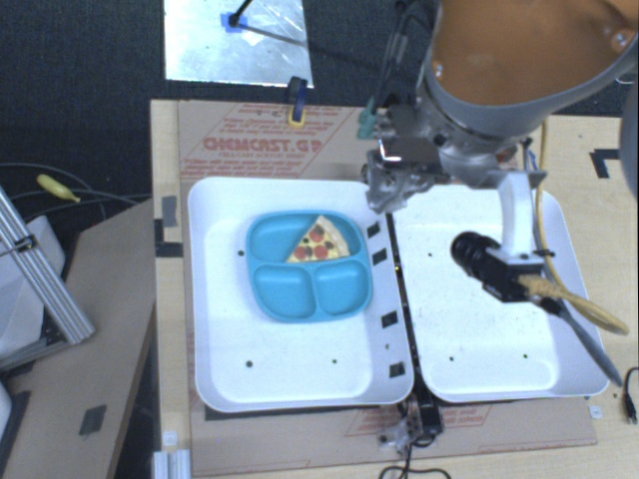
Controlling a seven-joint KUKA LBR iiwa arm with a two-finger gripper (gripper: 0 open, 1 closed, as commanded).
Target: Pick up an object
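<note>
right bin [469, 347]: nearest at 5 o'clock, shallow white floor with small dark dots.
left bin [215, 367]: at 7 o'clock, beside it, sharing a centre seam with black tabs.
blue plate [300, 302]: three compartments, flat in the left bin, toward the seam and the far side.
pizza slice [321, 239]: the likely target. Lies flat in the plate's far compartment, tip at 12 o'clock, crust edge near the divider.
gripper [391, 196]: over the far end of the seam, at 2 o'clock from the slice, well apart from it. Open or closed: cannot tell. Nothing visibly held.
step: approach, nothing grasped yet.
how: move toward 8 o'clock, centre over the slice, then descend straight. The slice is thin and flat, so straddle its narrow width. Watch the plate rim and divider; a clipped rim would probably drag the plate.
surface: bins sit on a brown printed board [250, 138].
room: clamp [297, 103] on the board's far edge, shiny sheet [200, 28] at 11 o'clock, aluminium rail [45, 287] at 9 o'clock, dark carpet around.
</note>
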